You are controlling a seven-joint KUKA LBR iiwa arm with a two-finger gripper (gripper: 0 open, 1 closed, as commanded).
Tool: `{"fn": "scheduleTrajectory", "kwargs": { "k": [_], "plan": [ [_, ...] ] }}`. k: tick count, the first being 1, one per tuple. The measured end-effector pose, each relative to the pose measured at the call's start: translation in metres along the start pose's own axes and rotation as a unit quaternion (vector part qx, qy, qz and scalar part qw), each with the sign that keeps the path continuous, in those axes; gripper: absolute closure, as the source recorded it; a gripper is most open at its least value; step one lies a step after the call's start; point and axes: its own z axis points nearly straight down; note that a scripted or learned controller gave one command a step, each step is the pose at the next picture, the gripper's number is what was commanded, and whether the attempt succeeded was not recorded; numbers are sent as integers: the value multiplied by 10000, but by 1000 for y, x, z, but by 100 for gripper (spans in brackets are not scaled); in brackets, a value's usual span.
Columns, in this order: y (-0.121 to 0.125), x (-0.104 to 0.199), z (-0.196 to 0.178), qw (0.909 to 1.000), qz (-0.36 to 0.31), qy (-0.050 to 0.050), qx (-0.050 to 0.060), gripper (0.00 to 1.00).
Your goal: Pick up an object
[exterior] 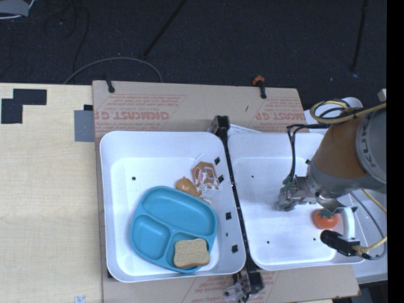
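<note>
Though the view is soft here, the small orange-red round thing (326,219) on the floor of the right bin (265,169) is probably a toy tomato, and it lies toward that bin's near right part, just below the wrist of the arm (341,153). The gripper (288,199) hangs low over the middle of the same bin, just to the left of the toy tomato and apart from it. Whether the gripper is spread or pressed together cannot be told from this angle. The grey arm, with its orange band, comes in from the right edge and bends down over the bin's right side. A black divider (230,194) runs between the two bins. In the left bin (120,169) a blue divided plate (158,226) fills the near part, and a slice of bread (191,253) rests in its near right compartment. Just beyond the plate's far rim sit a small orange-brown lump (185,185) and, beside it to the right, a crinkled red-and-white packet (205,175). Both bins stand on a sheet of printed cardboard (189,109), which lies on the pale wooden tabletop (44,201).
</note>
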Motion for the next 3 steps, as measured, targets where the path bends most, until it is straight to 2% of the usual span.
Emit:
{"fn": "scheduleTrajectory", "kwargs": {
  "k": [1,2,3],
  "plan": [
    [7,-9,-55,10000,-13,-13,-31,100],
    [1,-19,-107,10000,7,-13,-27,100],
    [4,-14,-168,10000,-45,-13,-38,100]
  ]
}}
